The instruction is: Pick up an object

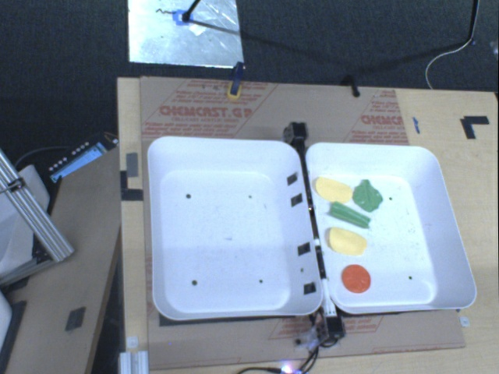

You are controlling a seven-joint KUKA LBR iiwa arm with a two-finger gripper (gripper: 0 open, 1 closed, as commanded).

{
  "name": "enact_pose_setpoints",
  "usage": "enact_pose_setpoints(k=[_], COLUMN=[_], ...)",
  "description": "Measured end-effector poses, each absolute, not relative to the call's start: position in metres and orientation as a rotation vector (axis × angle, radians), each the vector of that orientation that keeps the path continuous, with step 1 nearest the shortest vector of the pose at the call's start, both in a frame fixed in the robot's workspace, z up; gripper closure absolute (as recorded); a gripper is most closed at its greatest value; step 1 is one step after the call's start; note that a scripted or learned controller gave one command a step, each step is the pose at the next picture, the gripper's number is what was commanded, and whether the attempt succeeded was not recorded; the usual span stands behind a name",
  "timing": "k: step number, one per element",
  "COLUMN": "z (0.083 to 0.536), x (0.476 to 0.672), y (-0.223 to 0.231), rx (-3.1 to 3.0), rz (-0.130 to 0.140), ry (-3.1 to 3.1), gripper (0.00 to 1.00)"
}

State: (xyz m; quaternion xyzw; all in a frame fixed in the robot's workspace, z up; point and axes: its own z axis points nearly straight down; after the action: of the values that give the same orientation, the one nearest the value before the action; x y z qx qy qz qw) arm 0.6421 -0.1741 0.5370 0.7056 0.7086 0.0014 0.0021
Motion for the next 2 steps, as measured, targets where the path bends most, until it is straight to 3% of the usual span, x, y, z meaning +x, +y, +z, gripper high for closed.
enact_pose_setpoints(k=[1, 2], z=[0.311, 0.427], x=[0.654, 0.670], y=[-0.108, -0.102], rx=[2.220, 2.208], rz=[-0.009, 0.012], ry=[2.238, 2.220], gripper=[1.00, 1.00])
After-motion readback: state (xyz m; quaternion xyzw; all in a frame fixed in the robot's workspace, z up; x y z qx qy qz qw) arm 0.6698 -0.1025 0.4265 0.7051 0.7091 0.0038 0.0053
